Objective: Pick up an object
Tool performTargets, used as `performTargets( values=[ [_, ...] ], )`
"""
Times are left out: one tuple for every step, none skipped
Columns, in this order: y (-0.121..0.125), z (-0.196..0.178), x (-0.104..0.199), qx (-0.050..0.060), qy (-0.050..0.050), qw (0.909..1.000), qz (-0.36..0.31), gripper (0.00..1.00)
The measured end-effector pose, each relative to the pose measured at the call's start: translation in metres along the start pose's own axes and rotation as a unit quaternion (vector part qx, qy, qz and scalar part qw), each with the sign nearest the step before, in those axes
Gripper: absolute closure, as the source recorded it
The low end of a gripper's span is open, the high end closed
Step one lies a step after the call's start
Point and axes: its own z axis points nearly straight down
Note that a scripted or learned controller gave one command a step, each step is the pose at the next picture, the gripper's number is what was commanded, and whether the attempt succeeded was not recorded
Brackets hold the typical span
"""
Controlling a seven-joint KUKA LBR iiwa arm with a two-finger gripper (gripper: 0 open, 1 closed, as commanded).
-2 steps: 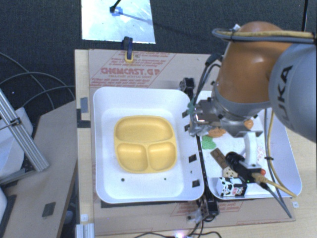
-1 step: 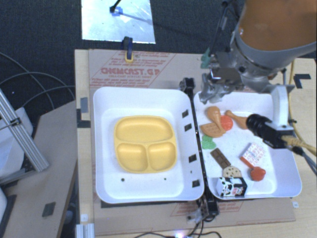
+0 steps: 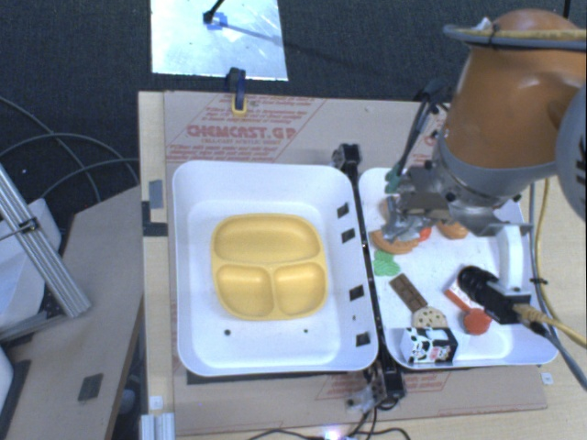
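Note:
My gripper (image 3: 400, 220) hangs low over the upper left part of the right bin (image 3: 523, 351). Its tip is right at a flat tan and orange food piece (image 3: 400, 241), which lies partly under it. Whether it touches that piece is unclear. Nearby in the same bin lie a green piece (image 3: 385, 266), a brown bar (image 3: 408, 291), a round cookie (image 3: 428, 318), a black-and-white cow-patterned box (image 3: 431, 346), a red piece (image 3: 468, 313) and a tan piece (image 3: 453, 230).
The left bin (image 3: 193, 246) holds a yellow divided plate (image 3: 269, 266). A black divider with clips (image 3: 359, 246) runs between the bins. The bulky orange wrist (image 3: 514, 90) covers the right bin's upper right part.

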Motion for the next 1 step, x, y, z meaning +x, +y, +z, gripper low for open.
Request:
performTargets(
  values=[
    [0.0017,-0.0156,0.0026,-0.006,0.002,1.0000,-0.005,1.00]
  ],
)
